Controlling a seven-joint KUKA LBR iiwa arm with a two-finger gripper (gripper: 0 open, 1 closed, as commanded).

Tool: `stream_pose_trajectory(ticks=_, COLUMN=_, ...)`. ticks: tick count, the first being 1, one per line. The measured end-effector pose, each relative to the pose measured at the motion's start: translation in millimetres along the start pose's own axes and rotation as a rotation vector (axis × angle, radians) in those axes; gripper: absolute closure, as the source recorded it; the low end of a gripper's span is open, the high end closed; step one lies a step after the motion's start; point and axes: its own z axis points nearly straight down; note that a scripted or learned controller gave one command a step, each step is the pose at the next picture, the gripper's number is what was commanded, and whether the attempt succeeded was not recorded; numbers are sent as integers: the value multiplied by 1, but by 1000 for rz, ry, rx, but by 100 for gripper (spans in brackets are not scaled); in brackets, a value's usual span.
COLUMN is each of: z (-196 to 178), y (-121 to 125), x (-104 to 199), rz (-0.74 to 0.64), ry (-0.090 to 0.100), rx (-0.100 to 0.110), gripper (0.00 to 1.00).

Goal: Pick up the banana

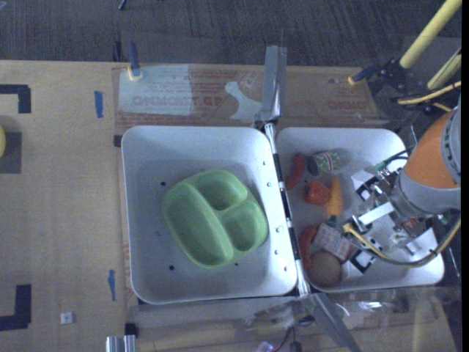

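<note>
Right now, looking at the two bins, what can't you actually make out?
- Yellow thing at the camera view's left edge: cut off by the frame, so what it is stays unclear.
- Right bin, its far right side: covered by the arm.
- Packet in the right bin: label too small and blurred to read.

Tan bench point(58, 233), left white bin point(146, 160) and right white bin point(381, 149) side by side, printed cardboard point(183, 97) behind

I'm seeing the tabletop point(58, 218) looking like matt, pale wood. The left bin point(139, 196) and right bin point(366, 141) are showing smooth white plastic with a faint sheen. The green divided plate point(214, 216) is reading as smooth, matt plastic.
</note>
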Motion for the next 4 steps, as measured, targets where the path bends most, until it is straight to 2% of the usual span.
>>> stream_pose_trajectory(ticks=1, z=0, y=-2, x=-12, rz=-196, ry=0, rx=1, gripper=0)
stream_pose_trajectory(ticks=2, z=-60, y=-64, x=-10, rz=35, ry=-3, rx=1, gripper=0)
stream_pose_trajectory(ticks=3, z=-98, y=-94, x=6, rz=251, ry=-4, rx=1, gripper=0)
stream_pose_trajectory(ticks=4, z=-29, y=-67, x=-9, rz=-37, ry=-2, rx=3, gripper=0)
